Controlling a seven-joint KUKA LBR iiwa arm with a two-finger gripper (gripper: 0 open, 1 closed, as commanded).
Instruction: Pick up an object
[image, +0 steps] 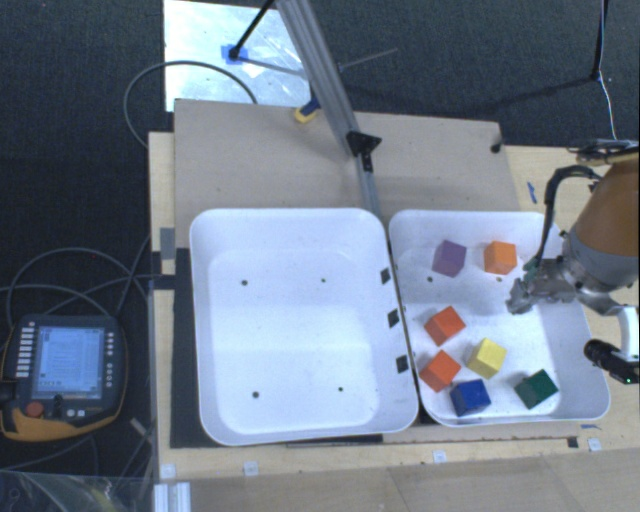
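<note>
The right bin (580, 330) holds several small cubes: a purple cube (449, 258), an orange cube (500, 257), a red-orange cube (445, 325), another red-orange cube (439, 370), a yellow cube (488, 357), a blue cube (470, 397) and a green cube (537, 388). My gripper (524, 298) hangs over the right part of this bin, just below and right of the orange cube and above the yellow one. No cube shows between its tips.
The left bin (215, 240) sits beside the right one. A metal pole (335, 95) slants down to the bins' junction. A teach pendant (62, 375) lies left of the bench with cables around it.
</note>
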